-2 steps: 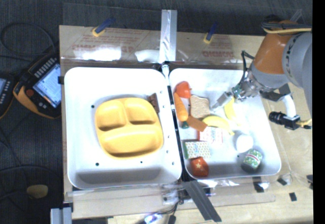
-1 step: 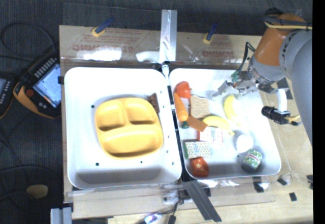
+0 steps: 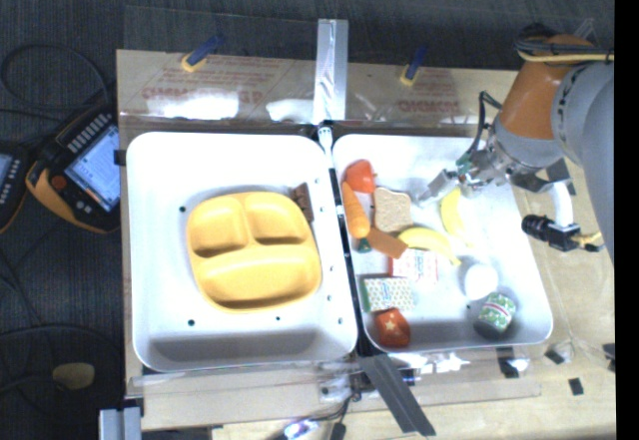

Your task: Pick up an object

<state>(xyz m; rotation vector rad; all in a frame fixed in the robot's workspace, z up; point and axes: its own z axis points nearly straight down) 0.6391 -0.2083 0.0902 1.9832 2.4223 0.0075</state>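
My gripper (image 3: 435,188) hangs over the upper middle of the right bin (image 3: 529,258), reaching in from the arm's orange-banded wrist (image 3: 529,99). Its tip lies just right of a bread slice (image 3: 392,211) and just left of a pale yellow banana piece (image 3: 452,212). I see nothing held in it. Around it lie a red tomato (image 3: 359,174), a carrot (image 3: 356,215), a second banana (image 3: 429,239), a white carton (image 3: 420,266), a green box (image 3: 377,291), a red apple (image 3: 392,327), a white ball (image 3: 478,278) and a green-and-white can (image 3: 496,313).
The left bin (image 3: 150,228) holds a yellow divided tray (image 3: 255,248) with a small brown item (image 3: 303,199) at its upper right corner. A ridge (image 3: 337,228) separates the two bins. A handheld controller (image 3: 85,174) lies off the bench to the left.
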